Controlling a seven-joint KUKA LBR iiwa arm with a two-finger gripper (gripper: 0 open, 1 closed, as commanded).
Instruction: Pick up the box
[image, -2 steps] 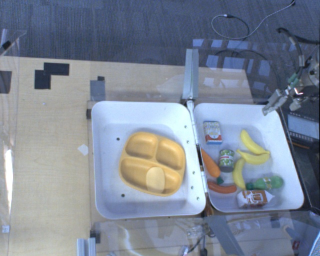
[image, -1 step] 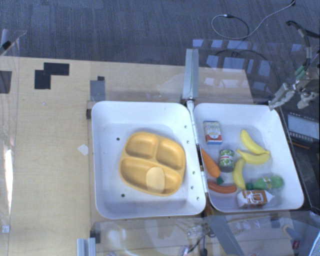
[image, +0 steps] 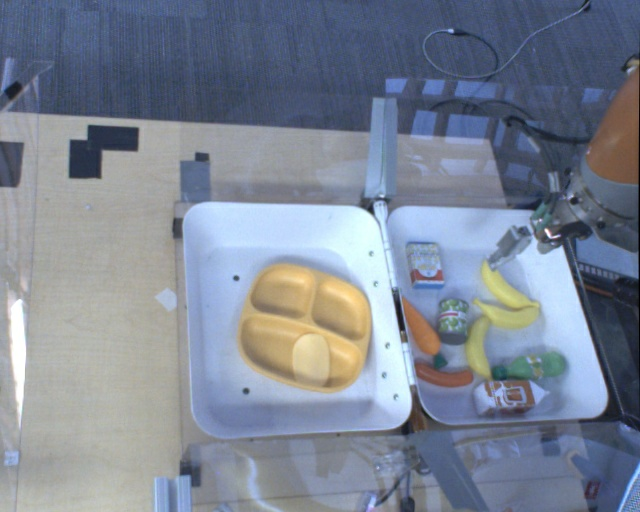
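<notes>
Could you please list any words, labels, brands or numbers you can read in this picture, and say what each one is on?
No text can be read.
Box: red, white and blue print, too blurred to read.
Can: label too small to read.
Brown carton: white label patch, blurred.
Green bottle: no lettering can be made out.
</notes>
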